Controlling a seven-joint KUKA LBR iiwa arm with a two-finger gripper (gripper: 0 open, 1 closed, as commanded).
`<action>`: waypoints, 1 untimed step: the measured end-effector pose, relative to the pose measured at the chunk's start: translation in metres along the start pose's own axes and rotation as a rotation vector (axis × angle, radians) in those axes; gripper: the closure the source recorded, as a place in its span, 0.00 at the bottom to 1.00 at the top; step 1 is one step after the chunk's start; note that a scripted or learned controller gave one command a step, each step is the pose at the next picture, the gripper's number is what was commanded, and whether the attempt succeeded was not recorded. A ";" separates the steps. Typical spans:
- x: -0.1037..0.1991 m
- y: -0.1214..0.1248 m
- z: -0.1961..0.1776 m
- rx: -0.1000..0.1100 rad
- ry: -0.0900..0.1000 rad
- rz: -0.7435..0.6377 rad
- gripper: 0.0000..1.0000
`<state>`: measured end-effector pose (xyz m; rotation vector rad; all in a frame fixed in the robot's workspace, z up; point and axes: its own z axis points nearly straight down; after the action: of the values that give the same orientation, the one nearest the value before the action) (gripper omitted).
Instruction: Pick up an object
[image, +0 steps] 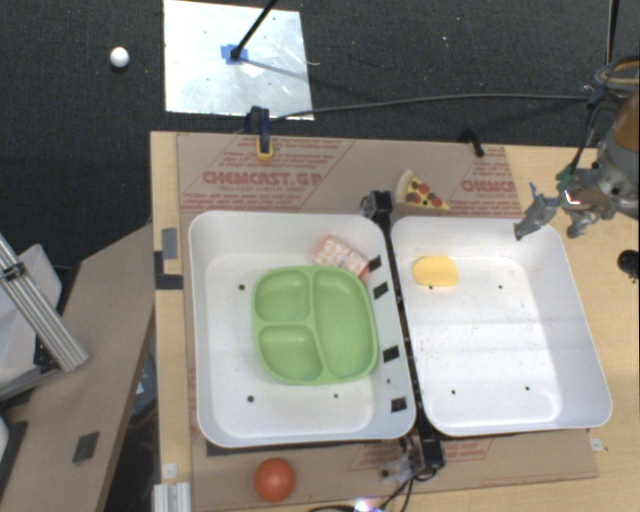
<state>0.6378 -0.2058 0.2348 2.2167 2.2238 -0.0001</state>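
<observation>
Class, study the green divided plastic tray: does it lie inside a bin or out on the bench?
Inside. The green divided plastic tray lies flat on the floor of the left white bin, within its raised rim.

Shiny plastic and plain cardboard

The green tray (313, 325) looks like smooth plastic. Both white bins (215, 330) look smooth, a bit shiny. Under them lies matt brown cardboard (300, 170). The far silver sheet (238, 60) looks like shiny foil.
</observation>
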 end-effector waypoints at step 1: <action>0.000 -0.001 0.062 0.002 0.001 0.001 0.00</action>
<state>0.6372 -0.2059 0.1732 2.2193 2.2237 -0.0009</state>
